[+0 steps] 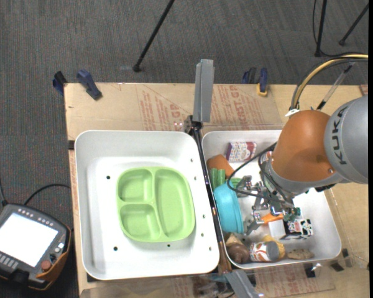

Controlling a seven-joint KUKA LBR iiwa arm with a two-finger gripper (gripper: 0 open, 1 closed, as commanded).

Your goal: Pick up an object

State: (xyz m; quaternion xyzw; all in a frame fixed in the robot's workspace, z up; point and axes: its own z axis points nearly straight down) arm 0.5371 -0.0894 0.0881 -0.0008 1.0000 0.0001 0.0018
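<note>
Your gripper point(270, 211) sits low in the right bin point(331, 225), placed over the clutter near an orange object point(275, 216) beside the blue bowl point(227, 207). Fingers' state: cannot tell. Green tray point(155, 203) occupies the left bin point(93, 166).

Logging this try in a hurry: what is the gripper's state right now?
Gripper: low in the right white bin among the objects; open, shut or holding cannot be told.

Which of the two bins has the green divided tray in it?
The left bin. The green tray lies alone in its middle, while the right bin holds a clutter of small items under the gripper.
</note>
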